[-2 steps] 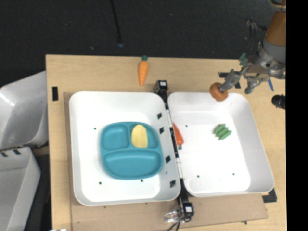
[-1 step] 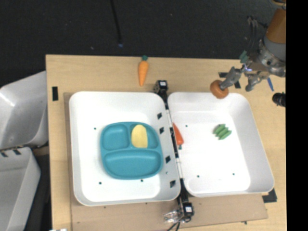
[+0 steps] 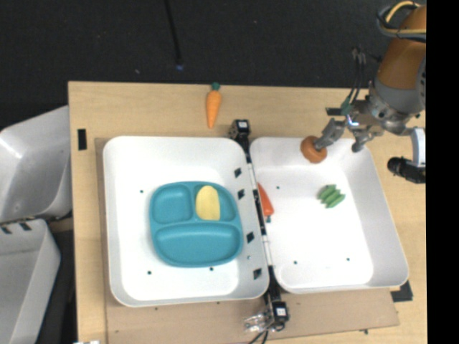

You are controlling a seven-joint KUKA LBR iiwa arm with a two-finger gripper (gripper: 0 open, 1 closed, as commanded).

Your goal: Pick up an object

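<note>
Your hand sits over the far edge of the right bin, fingers spread open, nothing between them. The round orange-brown piece lies just beside its left finger, at the bin's far rim; can't tell if they touch. Green beans lie near, mid-bin. An orange-red piece rests against the divider. A carrot lies on the table.
</note>
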